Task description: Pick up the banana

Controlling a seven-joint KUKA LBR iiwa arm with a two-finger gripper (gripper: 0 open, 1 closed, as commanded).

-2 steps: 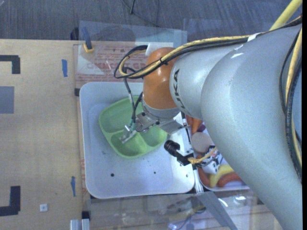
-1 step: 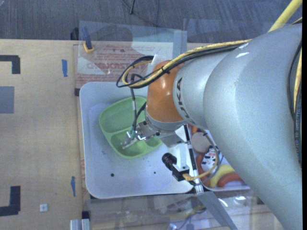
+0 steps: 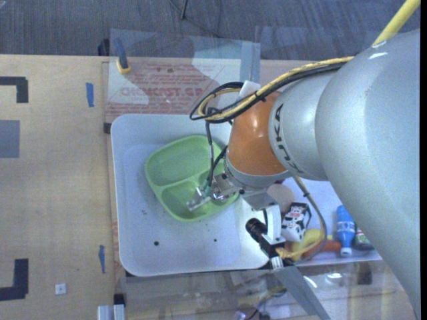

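Claw (image 3: 203, 197) sits low over the green divided plate (image 3: 175, 165) in the left bin (image 3: 137, 245), presumably attempting a grasp; whether it is open, I cannot tell.

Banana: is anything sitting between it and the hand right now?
The hand hangs over the green plate in the left bin; the banana lies in the right bin. The bins' adjoining walls run between them, and a black-and-white toy sits close beside the banana.

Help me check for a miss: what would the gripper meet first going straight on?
Probably the green divided dish; the gripper points down into it, though depth is unclear.
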